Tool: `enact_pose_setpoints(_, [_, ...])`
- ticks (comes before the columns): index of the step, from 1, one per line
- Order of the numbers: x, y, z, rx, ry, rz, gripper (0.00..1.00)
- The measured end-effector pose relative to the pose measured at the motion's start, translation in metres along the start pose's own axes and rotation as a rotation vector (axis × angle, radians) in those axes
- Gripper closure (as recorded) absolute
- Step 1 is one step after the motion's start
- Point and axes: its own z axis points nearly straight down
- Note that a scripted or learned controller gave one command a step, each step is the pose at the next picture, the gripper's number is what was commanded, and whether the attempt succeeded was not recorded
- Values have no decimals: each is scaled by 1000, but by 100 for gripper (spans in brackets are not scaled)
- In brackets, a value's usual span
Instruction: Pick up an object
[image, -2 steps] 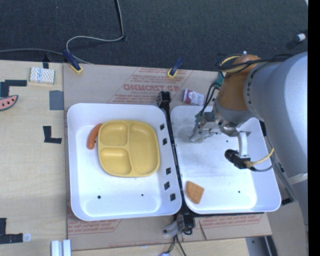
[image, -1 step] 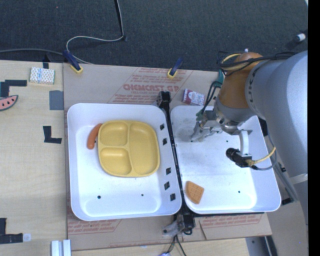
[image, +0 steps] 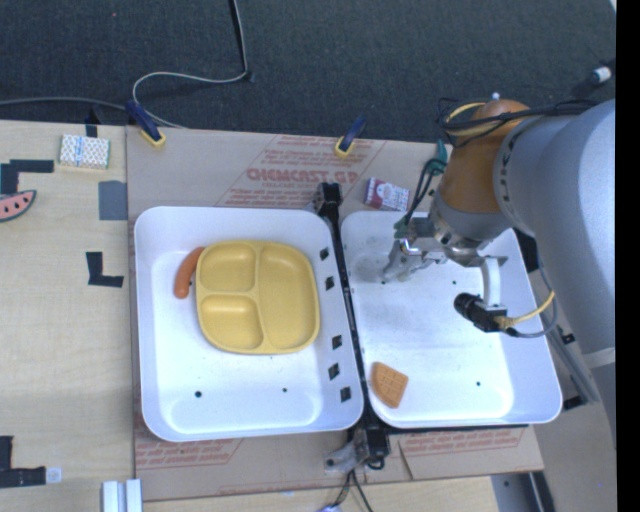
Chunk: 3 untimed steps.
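My gripper (image: 392, 270) hangs over the upper left part of the right bin (image: 500, 400), fingers pointing down toward the bin floor near the divider. Nothing shows between the fingers. A small orange cracker-like piece (image: 389, 384) lies at the bin's lower left, well below the gripper. In the left bin (image: 170, 400) sits a yellow divided plate (image: 258, 296), with an orange sausage-like toy (image: 185, 272) tucked against its left edge.
A small red-and-white packet (image: 384, 194) lies on the cardboard just beyond the right bin's far edge. Black clips (image: 335, 285) line the divider between the bins. The arm's grey body and orange band (image: 480, 170) cover the right bin's upper right.
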Motion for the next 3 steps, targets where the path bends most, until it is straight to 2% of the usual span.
enact_pose_setpoints(1, [1, 0, -9, 2, 2, 0, 100])
enact_pose_setpoints(2, [1, 0, -9, 2, 2, 0, 0])
enact_pose_setpoints(3, [2, -1, -18, 3, 4, -1, 100])
